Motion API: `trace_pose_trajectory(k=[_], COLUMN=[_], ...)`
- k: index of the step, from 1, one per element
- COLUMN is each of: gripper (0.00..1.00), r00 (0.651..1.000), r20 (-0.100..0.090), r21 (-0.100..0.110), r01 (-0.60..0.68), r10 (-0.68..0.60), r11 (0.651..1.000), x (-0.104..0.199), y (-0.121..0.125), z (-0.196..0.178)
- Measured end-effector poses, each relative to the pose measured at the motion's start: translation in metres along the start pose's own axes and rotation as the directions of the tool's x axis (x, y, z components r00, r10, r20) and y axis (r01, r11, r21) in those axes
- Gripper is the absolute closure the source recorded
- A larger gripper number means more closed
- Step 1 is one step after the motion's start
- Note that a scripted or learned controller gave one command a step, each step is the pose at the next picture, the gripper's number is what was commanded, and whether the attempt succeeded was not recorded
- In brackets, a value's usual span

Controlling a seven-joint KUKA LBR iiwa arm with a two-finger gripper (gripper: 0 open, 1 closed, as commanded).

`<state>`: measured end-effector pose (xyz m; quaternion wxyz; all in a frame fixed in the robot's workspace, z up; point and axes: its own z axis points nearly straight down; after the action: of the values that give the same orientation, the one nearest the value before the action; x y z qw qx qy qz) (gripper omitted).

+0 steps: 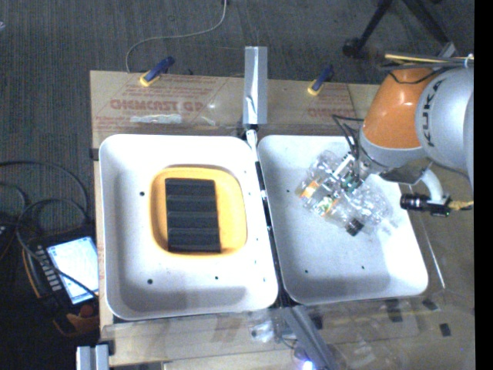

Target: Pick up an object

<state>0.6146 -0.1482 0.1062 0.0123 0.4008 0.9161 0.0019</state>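
White plastic made up the two shallow bins on the bench: the left bin (123,284) and the right bin (385,280) sat side by side, their inner rims nearly touching along a dark seam. Behind them lay a brown board (166,108) printed with red lettering, held at its far edge by two blue-and-yellow clamps (156,70).

Reaching in from the right, the grey arm (451,118) with its orange band (393,118) hung over the upper right part of the right bin. Below the band, the gripper (343,187) was low over that bin's floor, a see-through body with small coloured parts inside it; how wide its fingers stood, and whether anything lay between them, could not be told from this view.

In the left bin, well apart from the gripper, rested the yellow-rimmed object (199,210), a rounded rectangular piece with a black ribbed insert in its middle. It lay flat near the bin's centre, touching no wall.

On the floor to the left of the bench sat a small screen device (73,267) with dark cables looping around it.
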Motion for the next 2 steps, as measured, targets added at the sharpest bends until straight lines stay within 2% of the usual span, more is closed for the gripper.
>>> trace_pose_trajectory(k=[1,2], gripper=[0.00,0.00], r00=[1.000,0.999], r20=[-0.007,-0.025], r21=[0.014,0.015], r01=[0.020,0.036], r10=[-0.020,-0.036], r11=[1.000,0.999], x=[-0.0021,-0.0112], y=[0.0107,0.0110], z=[0.0004,0.0010])
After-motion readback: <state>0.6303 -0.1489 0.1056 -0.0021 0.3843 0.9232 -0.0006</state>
